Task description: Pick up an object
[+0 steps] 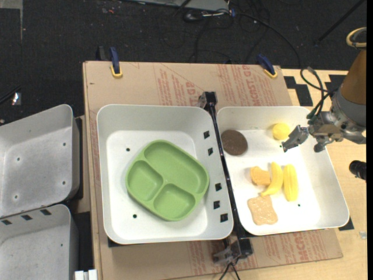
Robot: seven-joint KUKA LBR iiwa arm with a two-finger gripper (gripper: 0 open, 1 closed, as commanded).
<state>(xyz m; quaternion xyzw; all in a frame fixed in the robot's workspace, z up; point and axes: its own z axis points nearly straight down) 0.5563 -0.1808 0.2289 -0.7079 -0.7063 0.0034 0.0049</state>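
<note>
Banana is the object I judge most sensible to take, because the task names no particular one and this one is long and narrow. It lies in the right bin, in the middle of the floor, with a second yellow piece just beside it on the side of the green plate. Its long axis runs nearly from the far wall to the near wall of the bin, only a little tilted, and I cannot tell which end is the stem.

My gripper hangs above the far part of the same bin, close to the small yellow ball but apart from it. My two fingers stand apart and nothing is between them. So I think the step in hand is the approach: no object is taken yet.

For the next move I must travel toward the near wall until I am over the banana, turn the wrist so that the fingers close across the short width and not along the length, and then go down. The orange piece and the tan toast are near, so a careless descent could push them.
</note>
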